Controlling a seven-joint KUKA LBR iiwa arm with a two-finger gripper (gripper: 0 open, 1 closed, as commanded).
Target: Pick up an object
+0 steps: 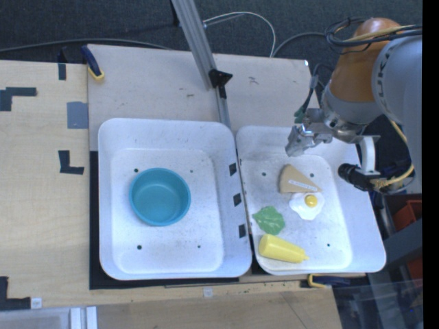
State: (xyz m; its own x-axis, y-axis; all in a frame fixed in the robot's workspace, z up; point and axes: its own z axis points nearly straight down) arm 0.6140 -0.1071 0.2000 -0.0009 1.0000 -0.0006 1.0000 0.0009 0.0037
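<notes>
From my seat the gripper, finger state unreadable, hangs above the cheese wedge right of center; crowded fried egg risks a miss.

In the right bin, at lower right of the frame, lie four toy foods: a tan cheese wedge, a fried egg just below it, a green leaf, and a yellow piece lowest.

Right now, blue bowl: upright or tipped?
Upright. The blue bowl sits mouth-up in the left bin; its round rim and inside floor show.
</notes>
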